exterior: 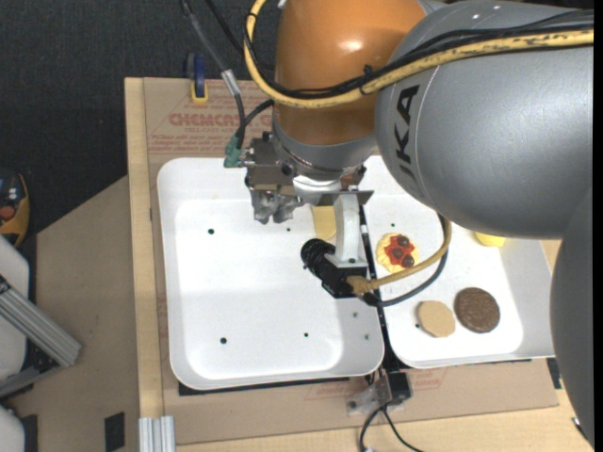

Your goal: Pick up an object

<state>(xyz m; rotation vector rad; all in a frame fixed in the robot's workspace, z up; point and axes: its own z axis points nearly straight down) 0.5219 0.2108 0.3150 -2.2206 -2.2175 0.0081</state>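
1. Hand (272, 207) low over far part of left bin (245, 299); apart or together, cannot tell.
2. Just right of it, pale yellow piece (324, 220), partly hidden.
3. In right bin (509, 342): red-spotted yellow round (397, 250), tan disc (435, 318) beside brown disc (477, 309).
4. Both bins side by side on bench (139, 281).

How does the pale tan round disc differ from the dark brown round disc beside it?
The pale tan round disc is lighter and looks slightly smaller than the dark brown round disc, which lies further right. Both lie flat in the right white bin.
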